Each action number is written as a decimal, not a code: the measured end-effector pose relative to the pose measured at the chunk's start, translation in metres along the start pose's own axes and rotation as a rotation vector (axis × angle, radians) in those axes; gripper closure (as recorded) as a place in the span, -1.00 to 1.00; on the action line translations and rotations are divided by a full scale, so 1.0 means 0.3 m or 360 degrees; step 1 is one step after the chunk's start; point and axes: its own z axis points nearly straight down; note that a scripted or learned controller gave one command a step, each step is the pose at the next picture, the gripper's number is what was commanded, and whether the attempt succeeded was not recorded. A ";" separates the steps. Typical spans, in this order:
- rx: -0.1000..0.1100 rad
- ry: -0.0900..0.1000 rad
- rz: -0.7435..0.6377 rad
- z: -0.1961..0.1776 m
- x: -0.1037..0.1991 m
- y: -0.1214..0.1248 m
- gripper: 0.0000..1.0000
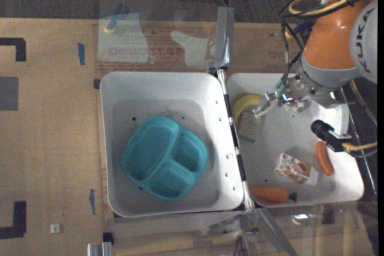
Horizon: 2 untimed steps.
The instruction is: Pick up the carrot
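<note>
We judge the carrot (270, 194) stiff, light, slick: grasp mid-body. The claw (268, 104), well above it, looks released.

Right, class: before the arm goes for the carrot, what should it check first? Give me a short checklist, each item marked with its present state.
1. Carrot in view, lying by the near wall of the right bin: ok.
2. Carrot free of neighbours; the small carton lies close but apart: ok.
3. Gripper above the carrot: not ok, it is over the yellow item at the bin's far left.
4. Fingers open: cannot tell.
5. Nothing held: cannot tell.
6. Room beside the wall for the fingers: cannot tell.
</note>
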 end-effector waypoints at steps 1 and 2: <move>-0.0004 -0.0002 -0.0521 -0.393 0.076 -0.091 -1.00; -0.0004 -0.0003 -0.0735 -0.832 -0.047 -0.176 -1.00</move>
